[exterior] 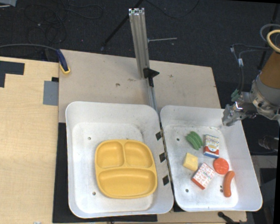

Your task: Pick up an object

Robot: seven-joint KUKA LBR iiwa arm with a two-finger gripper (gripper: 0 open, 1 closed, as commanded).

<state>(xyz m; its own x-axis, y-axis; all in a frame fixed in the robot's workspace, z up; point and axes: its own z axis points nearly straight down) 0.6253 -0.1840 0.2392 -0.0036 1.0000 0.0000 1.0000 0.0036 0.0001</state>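
A pale bench (181, 83) is carrying two white bins side by side, with a dark floor strewn with cables lying behind it and a light wood panel (17, 138) sitting to the left. An aluminium post (139, 41) is rising from the bench behind the bins. The left bin (81, 128) is holding a yellow divided tray (125, 169). The right bin (240, 189) is holding the small items: a green piece (194, 140), a little carton (212, 144), a yellow block (190, 162), a red-and-white box (203, 176), a red disc (221, 165) and an orange sausage (228, 183), all clustered near the bin's middle and right side. The arm is reaching in from the right, and the tool (230, 114) is hanging over the bin's far right corner, above and apart from the cluster, the carton lying nearest to it. Nothing is sitting between its fingers, and how far apart they are standing cannot be told from this angle.
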